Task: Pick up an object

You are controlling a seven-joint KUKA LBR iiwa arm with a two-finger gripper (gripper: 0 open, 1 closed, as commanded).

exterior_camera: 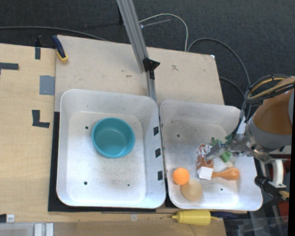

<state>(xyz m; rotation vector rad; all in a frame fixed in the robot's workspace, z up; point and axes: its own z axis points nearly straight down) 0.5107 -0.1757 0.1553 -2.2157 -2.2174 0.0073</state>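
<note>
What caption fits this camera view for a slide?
Gripper over cluttered right white bin; round teal bowl in left.

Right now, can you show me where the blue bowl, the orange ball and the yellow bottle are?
blue bowl (113, 138), camera view, on its inside bottom.
orange ball (181, 176), camera view, on its round middle.
yellow bottle (195, 217), camera view, on the middle of its body.

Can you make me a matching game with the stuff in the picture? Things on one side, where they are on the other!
Things:
1. teal bowl
2. orange ball
3. yellow bottle
4. blue and yellow clamp

Places:
A. on the bench's front edge, below the right bin
B. in the left bin
C. at the board's back left corner
D. in the right bin

Pairs: 1-B, 2-D, 3-A, 4-C
</note>
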